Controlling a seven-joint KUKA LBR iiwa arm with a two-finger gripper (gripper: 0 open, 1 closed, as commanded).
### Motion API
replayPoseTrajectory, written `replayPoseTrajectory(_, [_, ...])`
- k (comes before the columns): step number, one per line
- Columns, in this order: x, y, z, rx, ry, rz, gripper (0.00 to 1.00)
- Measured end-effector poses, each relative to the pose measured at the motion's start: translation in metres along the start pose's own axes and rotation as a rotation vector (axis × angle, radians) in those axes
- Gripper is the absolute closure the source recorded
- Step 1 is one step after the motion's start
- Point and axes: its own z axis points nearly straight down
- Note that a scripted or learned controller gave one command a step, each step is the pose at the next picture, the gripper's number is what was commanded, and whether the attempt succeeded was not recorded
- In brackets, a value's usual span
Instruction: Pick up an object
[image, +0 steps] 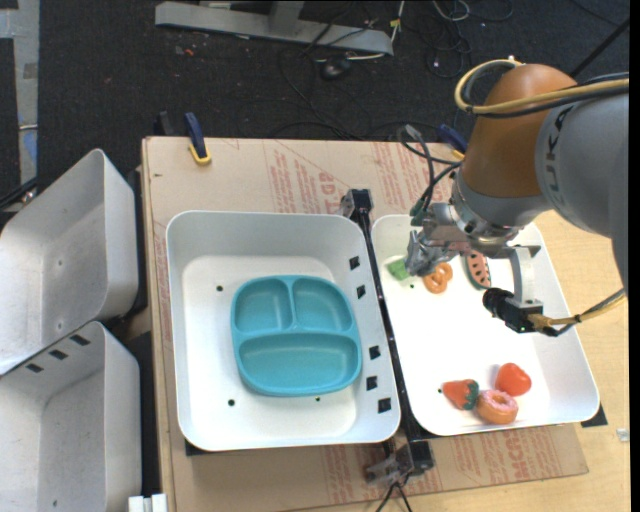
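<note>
Two shallow white bins sit side by side on a brown bench (250, 165). The left bin (190, 300) carries a teal divided plate (296, 333) near its middle. Over the right bin (560, 350), the grey arm (580, 150) reaches in and its gripper (428, 262) hangs low at the far left corner, just above a green piece (398, 268) and an orange ring (437, 281). A watermelon slice (478, 267) lies just beside them. Near the bin's front edge cluster a red-orange piece (460, 393), a pink doughnut (497, 406) and a red pepper (514, 379).
</note>
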Motion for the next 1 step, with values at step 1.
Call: replayPoseTrajectory(1, [0.0492, -0.0176, 0.0012, 0.000, -0.001, 0.000, 1.00])
